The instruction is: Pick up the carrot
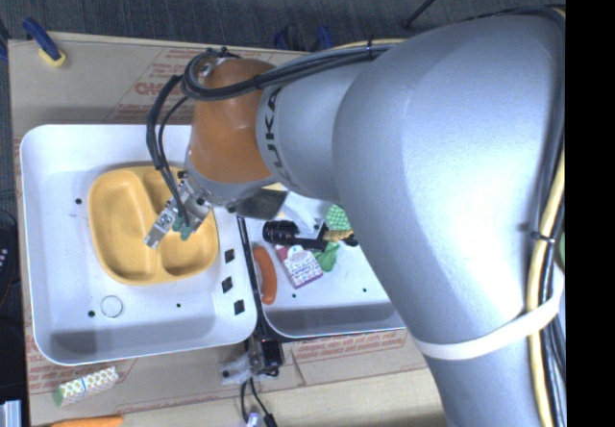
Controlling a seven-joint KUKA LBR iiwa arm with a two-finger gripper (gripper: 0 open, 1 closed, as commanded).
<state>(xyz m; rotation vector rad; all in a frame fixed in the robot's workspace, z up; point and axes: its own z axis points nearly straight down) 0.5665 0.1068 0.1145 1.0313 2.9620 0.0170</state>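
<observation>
Claw (171, 223) over yellow dish (120, 223); opening: cannot tell. Carrot (266, 277) well apart, view-right of claw and lower, past bin wall (252, 317), beside pink card (303, 267). Recommended: cross over, align across carrot's length, descend mid-length.

Even soft light, slightly blurry, faint shadows

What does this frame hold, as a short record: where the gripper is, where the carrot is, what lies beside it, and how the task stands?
gripper: gripper over the yellow dish in the view's left bin
carrot: carrot lying in the right bin, by its left wall, apart from the gripper
beside it: black-handled tool, green item, pink-and-white packet
task: carrot not yet picked up
</observation>
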